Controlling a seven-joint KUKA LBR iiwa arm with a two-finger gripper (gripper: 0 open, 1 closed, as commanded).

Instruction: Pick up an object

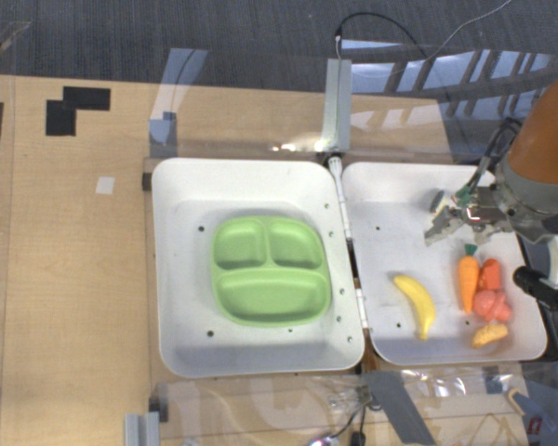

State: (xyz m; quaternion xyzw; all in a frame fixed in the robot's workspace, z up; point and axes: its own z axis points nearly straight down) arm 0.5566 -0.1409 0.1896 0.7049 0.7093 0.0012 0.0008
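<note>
Carrot (468, 282): tapered, smooth orange, just below gripper (454, 219); jaws spread, grasping nothing. Curved yellow banana (417, 304) lower left. Green moulded three-compartment plate (271, 269) far left.

Two bins sit side by side on the surface (65, 249). The left bin (172, 249) holds a divided plate (270, 269). In the right bin (391, 203), my gripper (454, 217) hangs behind a carrot (468, 282), with a banana (417, 303) to its left.
</note>
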